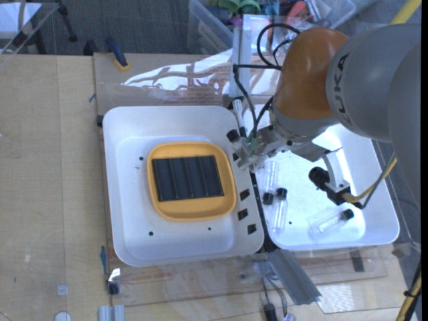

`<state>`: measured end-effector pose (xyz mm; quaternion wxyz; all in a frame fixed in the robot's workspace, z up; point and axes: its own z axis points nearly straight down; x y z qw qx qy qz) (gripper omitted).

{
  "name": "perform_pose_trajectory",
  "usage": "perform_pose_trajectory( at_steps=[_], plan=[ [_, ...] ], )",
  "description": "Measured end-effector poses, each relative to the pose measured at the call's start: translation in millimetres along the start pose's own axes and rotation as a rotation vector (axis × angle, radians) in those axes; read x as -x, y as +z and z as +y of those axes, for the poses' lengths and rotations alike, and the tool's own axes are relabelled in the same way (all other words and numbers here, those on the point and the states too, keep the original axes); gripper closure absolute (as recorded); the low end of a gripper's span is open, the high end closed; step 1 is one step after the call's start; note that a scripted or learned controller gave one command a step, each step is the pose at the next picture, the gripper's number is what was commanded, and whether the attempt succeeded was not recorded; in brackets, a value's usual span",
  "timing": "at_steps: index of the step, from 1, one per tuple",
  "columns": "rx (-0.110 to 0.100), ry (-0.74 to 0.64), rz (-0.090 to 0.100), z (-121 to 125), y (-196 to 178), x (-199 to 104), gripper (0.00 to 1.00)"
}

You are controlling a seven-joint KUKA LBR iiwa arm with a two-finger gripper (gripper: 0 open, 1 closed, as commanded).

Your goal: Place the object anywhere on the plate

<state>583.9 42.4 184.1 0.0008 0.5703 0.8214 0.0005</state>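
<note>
Clear tube [326,223]: lies flat in the right bin [381,229] near its front rim; its long axis slants, with the black cap toward the view's upper right.
Other tubes [276,206]: two more beside the bins' shared edge, with long axes running roughly front to back.
Plate [160,202]: yellow with a dark ridged centre, in the left bin [127,179], well apart from the tube, with bare white floor around it.
Gripper [251,146]: over the shared edge; released or clenched, cannot tell.
Writing: "UKA" on the grey arm [374,79].

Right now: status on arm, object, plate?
Gripper low over the bins' shared edge, nothing seen held. Clear tubes lying in right bin. Yellow plate in left bin, no tube on it.
</note>
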Motion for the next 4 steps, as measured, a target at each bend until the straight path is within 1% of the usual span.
perform_pose_trajectory(
  at_steps=[1,2,3,4],
  plan=[
    [0.000,-0.084,0.000,17.1,-0.1,-32.0,1.00],
    [0.001,-0.084,0.000,17.2,-0.4,-31.8,0.00],
    [0.004,-0.082,-0.001,18.0,-10.4,-31.0,1.00],
    [0.003,-0.082,-0.001,17.9,-10.2,-31.0,0.00]
  ],
)
